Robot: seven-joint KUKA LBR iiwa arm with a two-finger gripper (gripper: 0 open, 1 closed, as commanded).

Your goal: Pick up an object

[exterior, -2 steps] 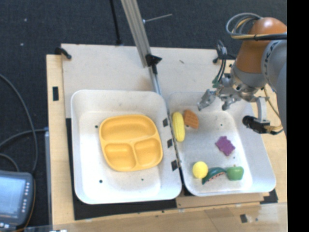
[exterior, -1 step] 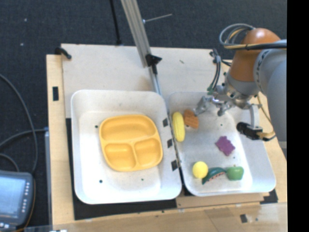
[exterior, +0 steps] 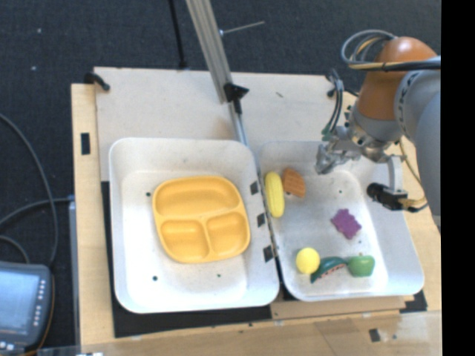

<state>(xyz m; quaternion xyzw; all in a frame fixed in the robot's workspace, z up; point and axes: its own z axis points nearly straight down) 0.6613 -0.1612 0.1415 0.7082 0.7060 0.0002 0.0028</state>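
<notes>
White bins: two, side by side on the table (exterior: 163, 106) — left bin (exterior: 130, 221), right bin (exterior: 393, 254)
Yellow divided tray: one (exterior: 200, 217), with three compartments, in the left bin
Banana: one (exterior: 274, 193), by the right bin's left wall
Orange-brown item: one (exterior: 294, 183), touching the banana
Purple piece: one (exterior: 346, 223)
Yellow ball-like fruit: one (exterior: 307, 260)
Green fruit: one (exterior: 361, 265)
Dark teal item: one (exterior: 330, 268), between the yellow and green fruit
Loose items in the right bin: six

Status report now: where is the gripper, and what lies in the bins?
Gripper over right bin's top edge, holding nothing seen. Nearest: orange piece, yellow corn. Path open.
</notes>
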